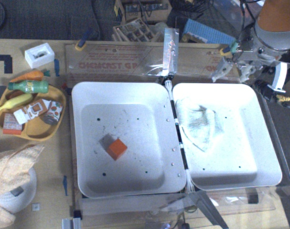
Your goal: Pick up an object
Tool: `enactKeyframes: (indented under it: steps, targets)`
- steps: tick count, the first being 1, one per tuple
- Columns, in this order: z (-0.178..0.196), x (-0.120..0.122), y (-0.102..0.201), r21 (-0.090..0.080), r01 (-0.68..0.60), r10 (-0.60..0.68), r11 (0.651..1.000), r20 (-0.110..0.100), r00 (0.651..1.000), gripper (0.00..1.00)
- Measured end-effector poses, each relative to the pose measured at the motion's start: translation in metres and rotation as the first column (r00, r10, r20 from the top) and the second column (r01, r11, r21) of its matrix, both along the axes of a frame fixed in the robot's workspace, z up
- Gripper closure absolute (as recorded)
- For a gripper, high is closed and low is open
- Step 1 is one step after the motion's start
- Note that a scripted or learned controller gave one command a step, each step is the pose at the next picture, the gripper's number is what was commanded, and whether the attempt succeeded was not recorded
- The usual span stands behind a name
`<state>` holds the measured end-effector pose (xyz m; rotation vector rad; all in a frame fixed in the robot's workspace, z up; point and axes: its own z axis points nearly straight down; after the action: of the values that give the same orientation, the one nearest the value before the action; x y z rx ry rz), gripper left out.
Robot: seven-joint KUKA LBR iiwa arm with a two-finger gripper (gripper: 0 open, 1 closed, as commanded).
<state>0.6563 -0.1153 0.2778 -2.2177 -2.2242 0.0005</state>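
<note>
1. An orange block point(118, 149) lies on the floor of the left bin point(87, 99), a little below and left of the bin's middle, with a grey shadow or smudge just beside its upper-left corner.
2. Nothing rests against the block; small dark specks dot the bin floor around it.
3. The right bin point(259, 128) touches the left bin along a shared middle seam and carries a grey scuffed patch on its floor.
4. The gripper point(233, 70) hangs beyond the right bin's far edge, well apart from the block, its two fingers spread with nothing between them.
5. The grey arm with its orange band point(274, 13) rises above the gripper.
6. Left of the left bin sits a wooden bowl point(49, 130) of toy food, a green bottle point(29, 86) among it.
7. A white box point(39, 55) stands beyond the bowl, and a crumpled cloth point(16, 175) lies nearer than it.
</note>
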Motion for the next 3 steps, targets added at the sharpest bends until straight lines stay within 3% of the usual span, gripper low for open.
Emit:
enactKeyframes:
  steps: [1, 2, 3]
  targets:
    - [-0.075, -0.059, 0.043, -0.001, 0.029, -0.029, 1.000, 0.001, 1.000, 0.00]
    - [-0.064, -0.058, 0.039, -0.001, 0.036, -0.036, 0.999, 0.005, 0.999, 1.00]
    - [-0.064, -0.058, 0.039, -0.001, 0.036, -0.036, 0.999, 0.005, 0.999, 0.00]
